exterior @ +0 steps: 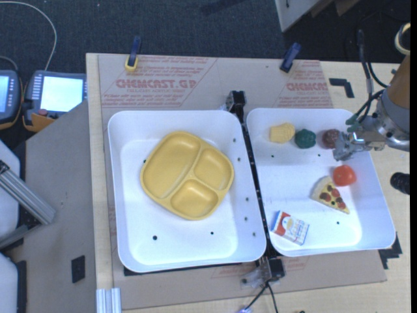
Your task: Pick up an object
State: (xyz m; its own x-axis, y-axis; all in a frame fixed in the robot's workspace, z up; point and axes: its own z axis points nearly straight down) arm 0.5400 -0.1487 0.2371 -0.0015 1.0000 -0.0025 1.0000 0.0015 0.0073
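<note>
A: What did the camera view show of the two bins?

B: The left bin (pixel 124 194) held a yellow divided plate (pixel 187 174), lying flat near its middle, with three compartments, all bare; the right bin (pixel 371 230) held the small things; the bins sat side by side on a cardboard sheet (pixel 195 80), a black clamp (pixel 236 100) at the top of the seam between them.

A: And in the right bin?

B: Along its far side lay a yellow chunk (pixel 282 133), a dark green ball (pixel 304 138) just beside it, and a brown round piece (pixel 331 137) to the right of that; nearer the middle sat a red ball (pixel 344 175), with a pizza slice toy (pixel 330 195) just below it, close enough that I could not tell whether they touched; a small white and red carton (pixel 289 227) lay near the front edge, well apart from the rest.

A: Where was the gripper?

B: The gripper (pixel 343 150) reached in from the right, over the right bin, between the brown round piece and the red ball; it looked very near both; whether its fingers were apart or together I could not tell, as they were too small and blurred; nothing was visibly held between them.

A: Anything outside the bins?

B: A yellow clip (pixel 132 61) and a blue clip (pixel 290 57) sat on the far edge of the cardboard sheet; a lit screen (pixel 60 92) stood off to the left.
</note>
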